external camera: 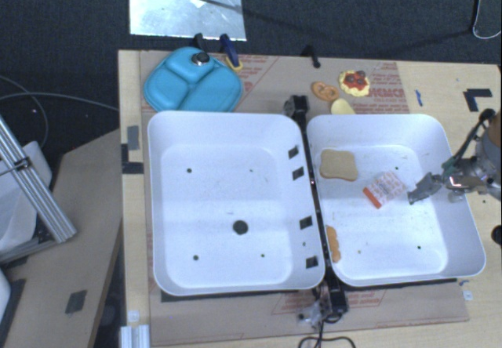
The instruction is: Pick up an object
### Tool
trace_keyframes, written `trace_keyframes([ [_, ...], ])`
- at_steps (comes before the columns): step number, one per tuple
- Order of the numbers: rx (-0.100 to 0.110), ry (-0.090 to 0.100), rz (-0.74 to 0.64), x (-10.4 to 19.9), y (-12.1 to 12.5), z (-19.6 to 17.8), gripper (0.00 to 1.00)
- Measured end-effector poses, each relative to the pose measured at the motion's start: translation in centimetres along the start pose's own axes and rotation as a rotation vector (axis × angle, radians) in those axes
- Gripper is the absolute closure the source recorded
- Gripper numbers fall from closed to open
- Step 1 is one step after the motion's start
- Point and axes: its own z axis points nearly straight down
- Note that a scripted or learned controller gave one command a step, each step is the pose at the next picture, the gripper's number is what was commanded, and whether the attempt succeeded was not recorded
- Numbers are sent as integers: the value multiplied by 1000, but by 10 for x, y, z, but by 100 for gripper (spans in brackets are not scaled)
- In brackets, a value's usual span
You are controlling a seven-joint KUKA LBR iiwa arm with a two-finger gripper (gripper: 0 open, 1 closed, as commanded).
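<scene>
1. Camera view: the gripper [417,190] reaches in over the right bin [439,133] from its right rim, low over the floor, with nothing visibly between its tips. How far apart they stand I cannot tell; they read as one dark blur.
2. The nearest candidate is a small clear packet with a red edge [382,188], just beside the gripper on its far-from-arm side, apart from it as far as the slant shows.
3. Beyond the packet lies a tan bread slice [339,165]; further toward the bin's near-left corner, a small brown snack [333,244] sits against the dividing wall.
4. Judged step: approach, before any grasp. The next move calls for a short advance toward the packet and a descent that straddles it.
5. Room: the bin floor around the packet is bare, so a sideways approach is free; only the right rim, under the arm, crowds the wrist.
</scene>
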Motion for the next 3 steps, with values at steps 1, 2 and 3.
trace_keyframes([
  [1, -12, -3, 0, -3, -22, 105, 0],
  [2, -13, -5, -6, -3, 71, 105, 0],
  [3, -10, 0, -8, 44, 145, 107, 0],
])
